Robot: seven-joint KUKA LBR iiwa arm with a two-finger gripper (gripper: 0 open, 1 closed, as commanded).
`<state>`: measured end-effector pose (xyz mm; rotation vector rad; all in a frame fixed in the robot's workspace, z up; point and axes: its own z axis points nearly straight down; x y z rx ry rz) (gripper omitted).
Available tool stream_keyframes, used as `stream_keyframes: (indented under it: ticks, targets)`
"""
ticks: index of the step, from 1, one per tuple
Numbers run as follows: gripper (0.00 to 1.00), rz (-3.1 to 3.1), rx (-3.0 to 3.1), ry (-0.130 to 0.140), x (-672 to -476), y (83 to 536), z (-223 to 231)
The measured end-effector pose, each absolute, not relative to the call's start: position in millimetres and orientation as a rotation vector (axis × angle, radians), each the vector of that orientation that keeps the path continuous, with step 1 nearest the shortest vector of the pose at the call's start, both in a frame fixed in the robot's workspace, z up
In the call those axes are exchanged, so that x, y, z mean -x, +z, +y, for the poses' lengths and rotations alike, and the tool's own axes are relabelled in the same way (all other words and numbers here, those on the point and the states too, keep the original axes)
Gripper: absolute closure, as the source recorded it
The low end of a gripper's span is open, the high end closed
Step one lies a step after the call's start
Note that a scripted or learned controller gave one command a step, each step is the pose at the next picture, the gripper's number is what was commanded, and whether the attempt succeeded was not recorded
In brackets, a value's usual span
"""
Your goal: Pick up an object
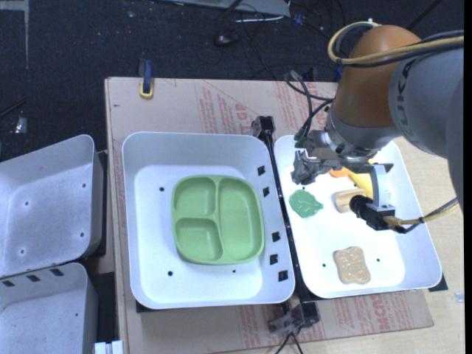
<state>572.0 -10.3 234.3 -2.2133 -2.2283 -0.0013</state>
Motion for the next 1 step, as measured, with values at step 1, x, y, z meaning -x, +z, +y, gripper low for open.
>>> stream_keyframes:
  ticks: [1]
  targets:
    - [1.00, -2.230, 2.212, -0.003, -578.4, 234.4, 48.1]
